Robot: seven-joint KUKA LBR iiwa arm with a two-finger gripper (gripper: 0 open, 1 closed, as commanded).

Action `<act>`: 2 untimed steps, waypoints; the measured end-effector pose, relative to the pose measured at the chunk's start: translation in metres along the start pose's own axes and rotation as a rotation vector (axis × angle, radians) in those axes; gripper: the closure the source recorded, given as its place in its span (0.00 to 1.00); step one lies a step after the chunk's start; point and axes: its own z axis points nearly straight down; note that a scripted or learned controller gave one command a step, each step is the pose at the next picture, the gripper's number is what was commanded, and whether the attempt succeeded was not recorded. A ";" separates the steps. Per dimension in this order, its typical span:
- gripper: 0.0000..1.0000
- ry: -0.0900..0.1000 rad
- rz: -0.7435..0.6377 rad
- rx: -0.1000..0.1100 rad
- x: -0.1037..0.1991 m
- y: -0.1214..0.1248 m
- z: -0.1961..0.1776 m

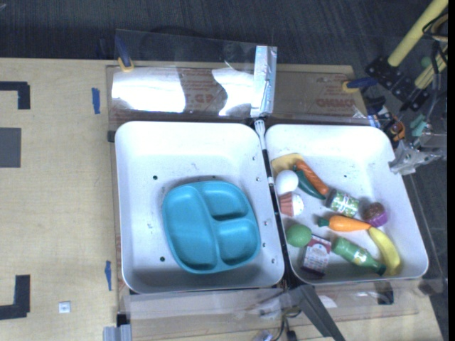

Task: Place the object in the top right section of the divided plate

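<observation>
Divided plate (211, 224): smooth blue plastic, rounded corners, three sections, all bare; it lies in the left bin (135, 148), well to the left of the gripper (411, 158)
Top right section (227, 201): nothing in it, so the placing is not yet done
Toy food: glossy, rounded pieces heaped in the right bin (348, 144), left of and below the gripper; a white egg (286, 182), an orange carrot (347, 224), a curved yellow banana (386, 249)
Gripper: at the right bin's right rim; whether it grips anything I cannot tell
Progress: by my judgement barely begun, picking and carrying remain
</observation>
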 end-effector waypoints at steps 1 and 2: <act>1.00 0.004 0.066 0.004 -0.036 -0.042 0.042; 1.00 0.006 -0.159 0.003 -0.051 -0.042 0.093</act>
